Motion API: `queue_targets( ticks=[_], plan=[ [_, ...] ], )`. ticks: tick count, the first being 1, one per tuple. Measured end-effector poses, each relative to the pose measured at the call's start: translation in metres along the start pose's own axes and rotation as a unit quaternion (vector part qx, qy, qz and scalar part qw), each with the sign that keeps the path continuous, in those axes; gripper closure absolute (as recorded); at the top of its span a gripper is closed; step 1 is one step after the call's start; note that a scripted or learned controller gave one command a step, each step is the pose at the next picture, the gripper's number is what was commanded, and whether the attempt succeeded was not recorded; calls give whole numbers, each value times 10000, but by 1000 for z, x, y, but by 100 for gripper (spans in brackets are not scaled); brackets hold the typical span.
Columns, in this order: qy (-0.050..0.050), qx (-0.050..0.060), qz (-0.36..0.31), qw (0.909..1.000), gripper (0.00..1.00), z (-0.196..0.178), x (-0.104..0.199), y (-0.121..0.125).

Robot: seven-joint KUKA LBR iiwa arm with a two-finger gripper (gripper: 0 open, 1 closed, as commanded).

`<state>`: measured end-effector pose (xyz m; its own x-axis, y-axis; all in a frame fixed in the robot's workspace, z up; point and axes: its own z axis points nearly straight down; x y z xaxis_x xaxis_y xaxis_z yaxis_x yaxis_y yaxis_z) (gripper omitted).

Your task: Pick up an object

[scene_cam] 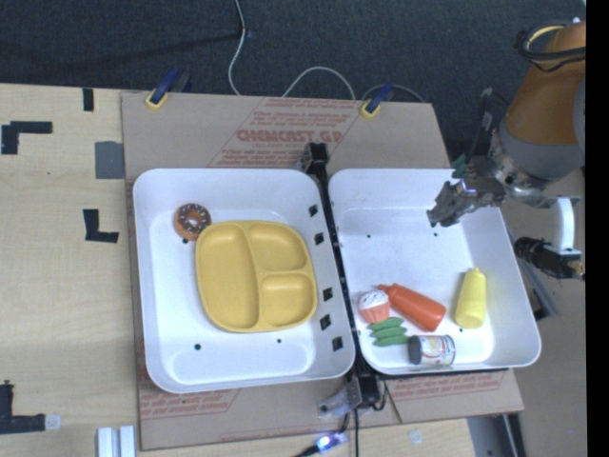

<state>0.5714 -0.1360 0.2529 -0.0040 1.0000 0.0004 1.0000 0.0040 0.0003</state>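
In the right bin [400,227] lie a yellow mustard bottle [470,298], an orange carrot [416,304], a small white and red cup [373,304], a green pea pod [387,330] and a tin can [433,349], all clustered near the front. My gripper [447,211] hangs over the far right part of that bin, above bare white floor, well behind the bottle. Nothing is visible between its fingers.
The left bin [162,255] holds a yellow divided plate [255,274] and a chocolate doughnut [191,220]. A black divider strip [324,246] runs between the bins. A cardboard sheet [276,131] lies under both, with cables at the back.
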Motion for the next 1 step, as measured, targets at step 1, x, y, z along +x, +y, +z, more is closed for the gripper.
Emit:
queue_targets(
  ticks=[1],
  plan=[
    [0, 2, -4, 10000, 100, -3, 49, 7]
  ],
)
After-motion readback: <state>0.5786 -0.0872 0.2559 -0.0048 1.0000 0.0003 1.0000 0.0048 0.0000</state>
